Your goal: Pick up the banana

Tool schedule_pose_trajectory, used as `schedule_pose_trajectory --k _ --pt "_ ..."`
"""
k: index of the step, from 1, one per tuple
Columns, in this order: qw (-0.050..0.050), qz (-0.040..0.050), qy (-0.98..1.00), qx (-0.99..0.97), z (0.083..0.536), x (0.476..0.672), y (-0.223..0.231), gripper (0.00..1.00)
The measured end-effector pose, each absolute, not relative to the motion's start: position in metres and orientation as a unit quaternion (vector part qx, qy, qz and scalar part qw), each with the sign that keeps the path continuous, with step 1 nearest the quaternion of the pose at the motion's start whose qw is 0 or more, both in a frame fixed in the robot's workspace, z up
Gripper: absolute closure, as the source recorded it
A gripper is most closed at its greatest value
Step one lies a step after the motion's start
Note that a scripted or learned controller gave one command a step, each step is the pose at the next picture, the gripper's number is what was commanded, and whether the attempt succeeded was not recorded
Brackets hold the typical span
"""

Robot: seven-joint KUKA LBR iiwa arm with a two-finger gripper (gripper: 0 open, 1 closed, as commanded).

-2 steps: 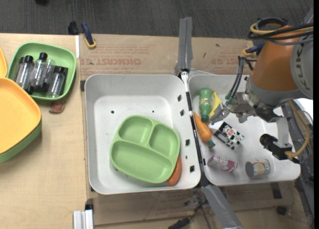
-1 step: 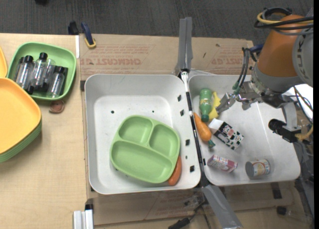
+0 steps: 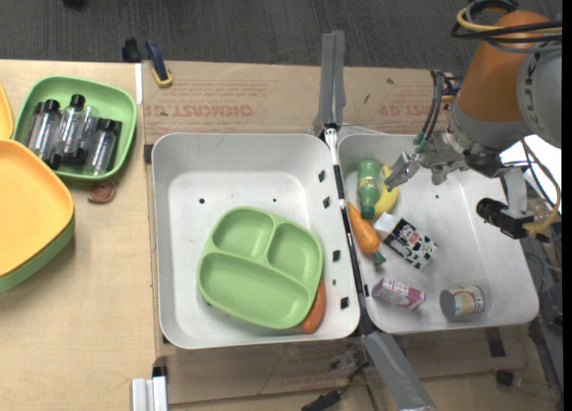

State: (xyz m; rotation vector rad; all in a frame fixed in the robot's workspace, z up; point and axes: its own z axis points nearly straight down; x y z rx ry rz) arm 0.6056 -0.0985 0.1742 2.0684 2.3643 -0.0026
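The banana (image 3: 388, 197) lies in the right bin (image 3: 500, 311), near its back left corner, wedged between a green bottle (image 3: 367, 182) and the carrot (image 3: 363, 229) along the left wall. The gripper (image 3: 399, 171) hovers just beside it, jaws slightly parted with nothing between them (as far as this slant shows). So the pick is not yet made: closing on the fruit and lifting remain.

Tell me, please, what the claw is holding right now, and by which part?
Nothing visibly: the claw hangs just above the banana with no object between its fingers.
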Motion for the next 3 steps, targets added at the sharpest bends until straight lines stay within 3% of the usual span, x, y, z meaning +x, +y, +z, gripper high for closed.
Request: schedule_pose_trajectory --k 1,2,3 --pt "0.0 -0.001 0.745 0.668 0.091 0.633 -0.113 0.0" --pt "0.001 -0.0015 0.745 0.667 0.101 0.633 -0.113 1.0" --pt "0.0 -0.0011 0.688 0.725 0.209 0.605 -0.143 1.0"
